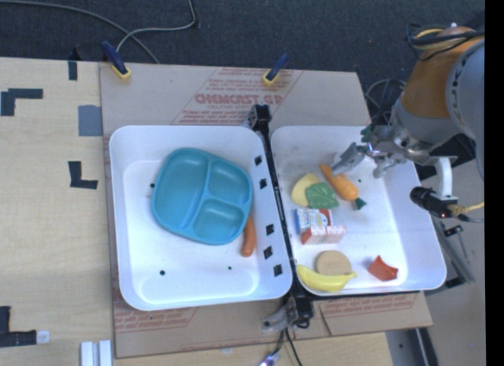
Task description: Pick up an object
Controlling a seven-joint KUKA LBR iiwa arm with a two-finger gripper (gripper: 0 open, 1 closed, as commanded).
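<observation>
Banana (324, 279) at the near rim of the right bin (409, 223), cookie (333, 262) touching it, red piece (383, 268) beside. Further in: small carton (317, 225), a green and yellow toy (313, 193), carrot (340, 183). End effector (368, 157) hovers open over the far right of that bin, nothing between its fingers, carrot nearest. Left bin (126, 223) holds blue plate (201, 196) and a sausage (249, 238). Risk: carrot lies against the toy, so fingers may nudge both or slip off.

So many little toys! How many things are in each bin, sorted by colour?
Blue: 1, plate
Orange: 2, sausage, carrot
Yellow: 2, banana, lemon
Green: 1, leafy piece
Red and white: 1, carton
Tan: 1, cookie
Red: 1, wedge
Total: 9
</observation>
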